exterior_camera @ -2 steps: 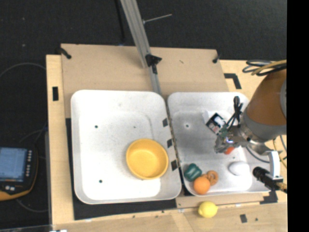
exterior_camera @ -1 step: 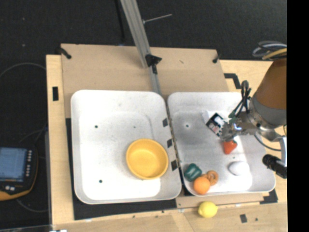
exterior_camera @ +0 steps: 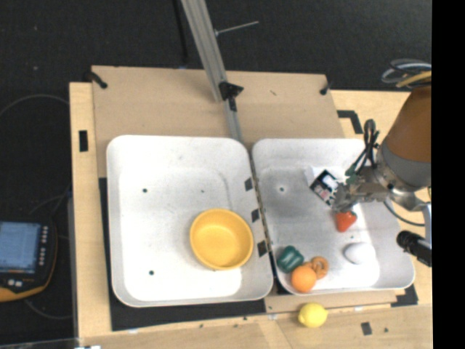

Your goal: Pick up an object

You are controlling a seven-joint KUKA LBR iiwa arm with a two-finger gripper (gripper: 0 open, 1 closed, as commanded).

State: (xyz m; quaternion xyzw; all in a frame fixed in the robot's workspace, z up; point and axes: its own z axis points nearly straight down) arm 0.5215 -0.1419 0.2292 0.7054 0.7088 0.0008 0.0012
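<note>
Strawberry-like red object [exterior_camera: 346, 220] sits in the right bin [exterior_camera: 290, 167], towards the middle right of the frame, directly under the gripper [exterior_camera: 341, 201]. Its long axis runs roughly up and down the frame, with the narrower end seeming to point towards the lower edge; the upper end is hidden by the gripper, so the tilt is hard to judge. The gripper hangs just above it, touching or nearly touching its top, and whether it is clenched on the red piece or released cannot be told from this view. The grey arm [exterior_camera: 410, 140] with its orange band enters from the right side of the frame.

Also in the right bin, along the lower part: a small dark green object [exterior_camera: 289, 257], an orange fruit [exterior_camera: 304, 278] with a smaller orange-brown piece [exterior_camera: 319, 266] just beside it, and a pale white object [exterior_camera: 355, 253] near the lower right corner. The left bin [exterior_camera: 156, 195] holds a yellow bowl [exterior_camera: 221, 238], upright, in its lower right part. A yellow lemon [exterior_camera: 312, 315] lies outside both bins, on the bench [exterior_camera: 152, 100] below the right bin's lower rim.
</note>
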